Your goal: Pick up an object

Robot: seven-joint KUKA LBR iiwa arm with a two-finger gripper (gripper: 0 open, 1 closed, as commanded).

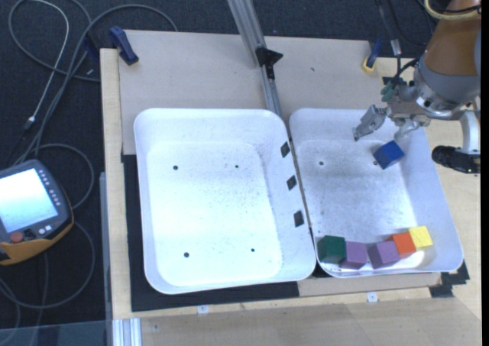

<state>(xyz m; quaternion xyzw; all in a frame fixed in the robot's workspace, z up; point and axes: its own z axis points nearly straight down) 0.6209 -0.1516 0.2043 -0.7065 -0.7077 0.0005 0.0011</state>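
My gripper [386, 129] hangs over the far part of the right bin [359, 199], its two fingers spread apart and open. A blue cube [388, 154] sits just below and between the fingertips, tilted, and I see no finger pressing on it. Along the right bin's near edge lies a row of cubes: green [331, 248], purple [356, 253], a second purple [386, 253], orange [405, 244] and yellow [421, 237]. The left bin [153, 184] stands beside the right bin.
A slanted metal pole [248, 16] runs down to the gap between the bins. Blue clamps [122, 44] grip the bench's far corners. A pendant with a screen [27, 211] and cables lie on the floor at the left.
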